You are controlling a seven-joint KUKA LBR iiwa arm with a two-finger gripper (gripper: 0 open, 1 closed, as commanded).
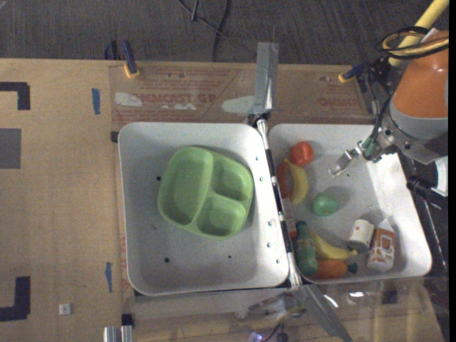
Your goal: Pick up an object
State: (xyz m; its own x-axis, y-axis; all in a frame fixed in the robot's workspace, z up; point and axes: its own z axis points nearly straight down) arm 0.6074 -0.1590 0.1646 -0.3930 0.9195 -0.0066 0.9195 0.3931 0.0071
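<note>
Camera view, upper right: gripper point(347, 160) over right bin point(406, 198) — fingers slightly parted, holding nothing. Below it — smooth round green ball point(325, 204), curved yellow banana point(299, 183), glossy red tomato point(302, 152).

Robotics lab: taped plywood bench point(57, 191), clamps point(128, 57), cables point(206, 6).

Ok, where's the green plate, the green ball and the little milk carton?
green plate point(206, 191): camera view, on the ridge between its compartments, left bin.
green ball point(325, 205): camera view, on its round top, right bin.
milk carton point(382, 246): camera view, on its printed front face, right bin.
</note>
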